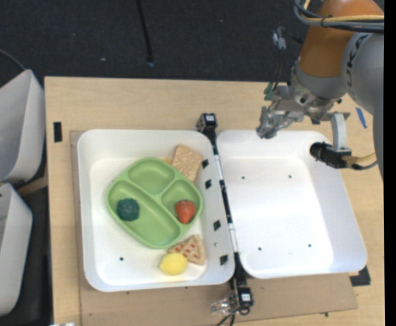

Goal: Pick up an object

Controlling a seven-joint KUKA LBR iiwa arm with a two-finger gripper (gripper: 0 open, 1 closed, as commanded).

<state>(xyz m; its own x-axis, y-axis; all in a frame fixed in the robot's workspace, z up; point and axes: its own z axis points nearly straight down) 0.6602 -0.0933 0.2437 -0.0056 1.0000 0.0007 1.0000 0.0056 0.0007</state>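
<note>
At the far left, two white curved shells (11,134) stand off the edge of the pale wooden bench (62,100). Behind the bench is a dark floor with a black cable (143,26) running across it.

The left bin (106,253) holds every loose thing. A green divided plate (150,174) lies near its middle. A dark green ball (128,209) sits in the plate's 8 o'clock compartment and a red strawberry (185,211) in its 4 o'clock compartment. A tan cracker (186,160) lies at the plate's 1 o'clock, touching its rim. At the plate's 5 o'clock a pizza wedge (193,249) lies on the bin floor, with a yellow lemon (173,264) just beside it at the wedge's 8 o'clock.

A black clip (206,121) sits at the far end of the seam between the bins.

The right bin (286,216) has a white floor marked with a few small dark dots. The gripper (271,126) hangs over that bin's far rim, at about its 11 o'clock, well apart from the plate and the food. Whether it is wide or narrow cannot be told. The grey arm (367,60) and its orange band (327,39) enter from 2 o'clock.
</note>
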